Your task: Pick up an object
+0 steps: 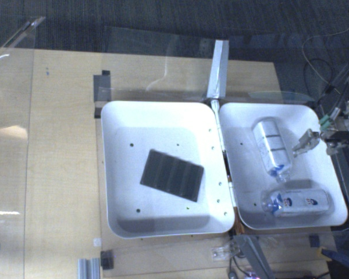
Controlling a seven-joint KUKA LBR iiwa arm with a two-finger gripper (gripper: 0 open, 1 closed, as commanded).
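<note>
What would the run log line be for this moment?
end effector: over right bin, beside upright bottle | second bottle: lying at front | dark pad: left bin | pick: not yet done

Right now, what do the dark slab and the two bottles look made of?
Dark grey ribbed rectangular slab: probably matte rubber or foam; no glare, parallel grooves. Upright-lying clear bottle and clear labelled bottle: likely thin glossy plastic; see-through walls, highlights, blue caps.
</note>
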